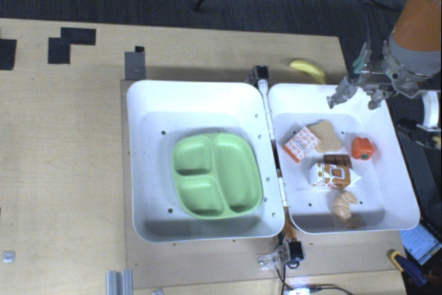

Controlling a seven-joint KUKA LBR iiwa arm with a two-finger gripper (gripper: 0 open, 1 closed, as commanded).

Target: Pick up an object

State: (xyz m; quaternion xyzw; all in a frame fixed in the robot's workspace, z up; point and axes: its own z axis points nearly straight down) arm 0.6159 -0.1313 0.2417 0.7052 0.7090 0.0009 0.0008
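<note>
A spread, empty gripper (pixel 356 94) hovers over the right bin's (pixel 394 148) far rim. The orange toy (pixel 362 148) lies in that bin, nearer the camera than the gripper.

The wooden bench (pixel 62 169) carries two white bins (pixel 148 148) and a banana (pixel 307 70).

A pale green tray (pixel 216 174) sits in a white bin (pixel 148 114), while the other white bin (pixel 387 148) holds a red-and-white carton (pixel 300 144), tan toast (pixel 324 136) and an orange-red pepper (pixel 362 148).
</note>
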